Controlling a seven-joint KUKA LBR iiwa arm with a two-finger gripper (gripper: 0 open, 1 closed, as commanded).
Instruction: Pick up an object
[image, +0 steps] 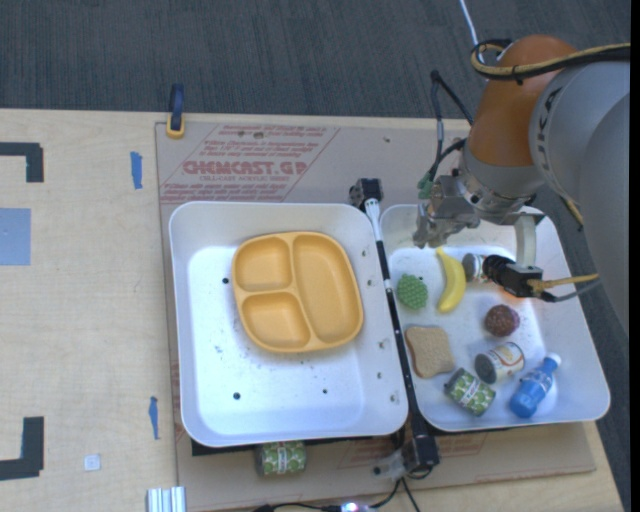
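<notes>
Two shallow white bins sit side by side on the table (80, 330), the left bin (200, 400) larger in view than the right bin (580, 390). A grey arm (590, 130) with an orange band reaches in from the right, over the right bin's far edge. A yellow divided plate (297, 291) lies in the left bin toward its far side. In the right bin lie a slice of bread (431, 350), a banana (452, 281), a blue bottle (531, 388) near the front right corner, a green can (469, 391), a green ball (411, 291) and a brown ball (501, 320). The gripper (432, 232) hangs at the right bin's far left corner, just beyond the banana; whether its fingers are apart or together cannot be told.
</notes>
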